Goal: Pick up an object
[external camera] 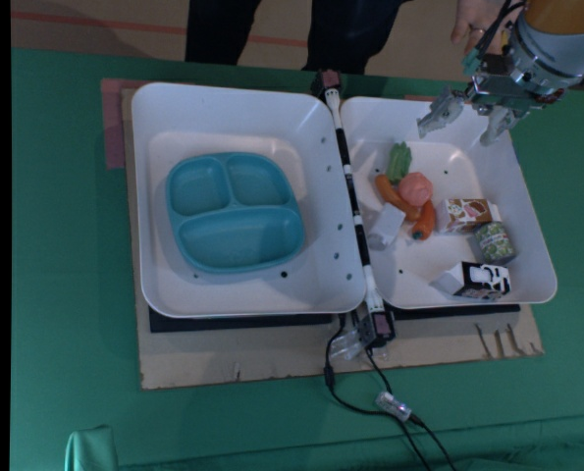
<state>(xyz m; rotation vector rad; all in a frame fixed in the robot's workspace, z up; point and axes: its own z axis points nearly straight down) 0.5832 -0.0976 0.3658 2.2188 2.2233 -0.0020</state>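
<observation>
My gripper [466, 124] hangs open above the far edge of the right bin [527, 214], its two fingers spread apart with nothing between them. Below it in that bin lie a green vegetable [399, 161], a pink-orange round piece [415, 188], two carrots [391, 193] [425, 220], a small white box [385, 227], a brown carton [468, 214], a green can [494, 242] and a black-and-white milk carton [476, 280]. All of them rest on the bin floor, apart from the gripper.
The left bin [174, 116] holds a teal sectioned plate [234, 212]. A person stands behind the bench, one hand [483, 8] close to the arm's wrist. Cables [370, 381] trail off the front of the cardboard base.
</observation>
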